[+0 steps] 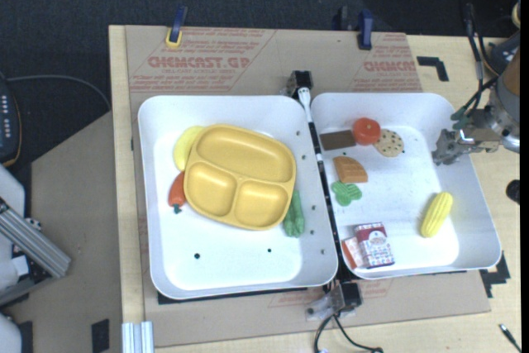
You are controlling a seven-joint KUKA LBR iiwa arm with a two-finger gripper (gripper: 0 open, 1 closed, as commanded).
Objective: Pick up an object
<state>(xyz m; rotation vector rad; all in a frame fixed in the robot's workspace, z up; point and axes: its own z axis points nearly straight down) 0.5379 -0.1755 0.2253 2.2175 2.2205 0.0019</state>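
A: Where the arm comes in from the right, what is the end effector (pixel 444 146) doing?

B: It sits over the right rim of the right bin (pixel 413 105), near the upper corner. I cannot tell how far it is parted; it is small and dark there. Nothing shows in its grasp.

A: What could it pick?

B: In the right bin, a corn cob (pixel 436 213) lies nearest, below the end effector and apart from it. Along the top sit a brown block (pixel 337 140), a tomato (pixel 366 130) just beside it, and a speckled cookie (pixel 389 144) touching the tomato's right side. Below them are a bread slice (pixel 350 170) and a green piece (pixel 347 193), perhaps a pepper. A red carton (pixel 370 246) rests at the lower left corner.

A: And the left bin (pixel 223 273)?

B: A yellow tray (pixel 239 176) with three compartments lies tilted in the middle. A yellow piece (pixel 185 145) pokes out from under its upper left edge, an orange-red one (pixel 177 192) beside its left edge, and a green one (pixel 294 217) at its lower right.

A: The worktop (pixel 248 54)?

B: Brown board, clamped at the top by a yellow clip (pixel 174 31) and a blue clip (pixel 364 27).
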